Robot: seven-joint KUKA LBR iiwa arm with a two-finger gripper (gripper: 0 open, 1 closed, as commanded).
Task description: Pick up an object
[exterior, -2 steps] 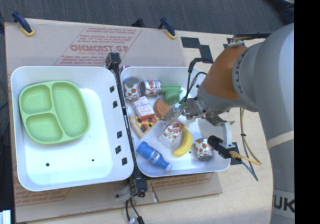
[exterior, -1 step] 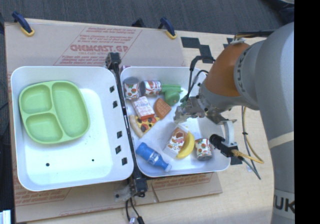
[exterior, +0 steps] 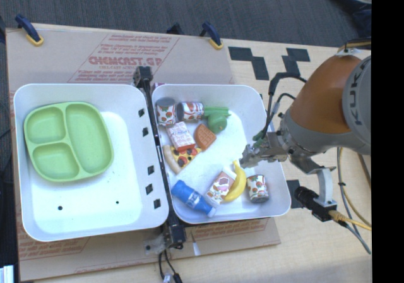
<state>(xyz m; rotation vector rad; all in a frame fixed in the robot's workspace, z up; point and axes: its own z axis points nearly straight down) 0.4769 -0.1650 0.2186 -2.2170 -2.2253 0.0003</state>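
- The right bin (exterior: 252,95) is my landmark: a shallow white tray holding all the small items, with the left bin (exterior: 82,212) touching its left wall.
- The arm (exterior: 328,108) comes in over the right bin's right wall, its orange band just outside the rim.
- A green divided plate (exterior: 68,141) lies in the left bin, well apart from the landmark's contents.
- The gripper (exterior: 251,154) hangs inside the right bin near its right wall; I cannot tell how the jaws stand, as the metal there is too blurred.
- The banana (exterior: 236,184) lies just below the gripper toward the bin's near wall, touching a small can (exterior: 257,188) on its right and a printed packet (exterior: 220,186) on its left. It seems the likeliest target.
- A blue bottle (exterior: 189,196) rests in the bin's near-left corner.
- To do this well, I judge the descent should centre on the banana's curve, jaws set across its narrow width, clear of can and packet.
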